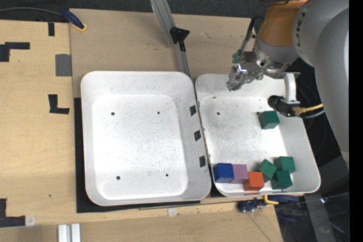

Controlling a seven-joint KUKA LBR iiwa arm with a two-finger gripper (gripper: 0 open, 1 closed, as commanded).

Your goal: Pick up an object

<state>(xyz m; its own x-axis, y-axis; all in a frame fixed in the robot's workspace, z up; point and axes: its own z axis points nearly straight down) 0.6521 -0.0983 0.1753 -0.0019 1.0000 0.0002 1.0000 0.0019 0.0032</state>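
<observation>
Bench (130, 37) is pale tan wood-look board, matte, w/ black tape marks and a grey patch toward its left edge. Arm (317, 14): smooth grey casing, glossy orange band above wrist, reaching in over the bench's right edge. Left bin (91, 122): shallow white plastic tray, rounded corners, faintly speckled floor w/ four small dark dots. Right bin (227, 88): same make, narrower-looking, touching the left bin along their shared edge, w/ small black clips on that seam. A slim grey metal pole (161, 3) slants down from the bench's far edge to the seam. Gripper (237, 79): metallic, small, sits over the right bin's far-left corner, tips just above the rim; can't tell if fingers are apart or closed, nothing seen between them. Objs are small matte blocks, all in the right bin: one dark green block (269, 119) alone near its right edge, mid-way down; cluster along the near edge – blue cube (223, 172) nearest the seam, pale purple block (240, 172) touching it, orange block (255, 179) just beside that, then three green blocks (279, 172) bunched in the near-right corner. Green ones sit tilted at odd angles.
</observation>
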